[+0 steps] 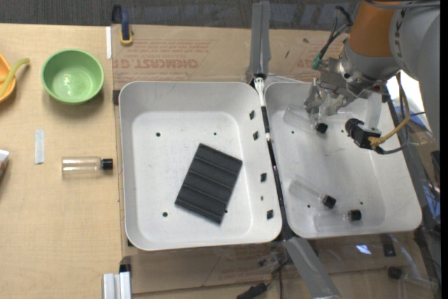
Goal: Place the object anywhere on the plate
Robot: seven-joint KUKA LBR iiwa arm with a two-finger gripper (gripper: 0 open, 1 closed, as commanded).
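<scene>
Arm comes in from the right, orange band above the wrist, wrist bent down over the back of the right bin. Gripper sits low near that bin's upper-left part, pointing down and left. Can't tell how far the gripper is spread, and can't tell if it has anything in it: a clear bottle with a black cap lies right at the tip, but the view doesn't resolve whether it's clamped. Cables loop off the wrist to the right.

Plate: dark ribbed rectangle, lying tilted in the middle of the left bin, nothing on it.

Two more clear bottles with black caps lie toward the front of the right bin, well apart from the gripper.

On the table left of the bins: green bowl, another clear bottle lying flat.
</scene>
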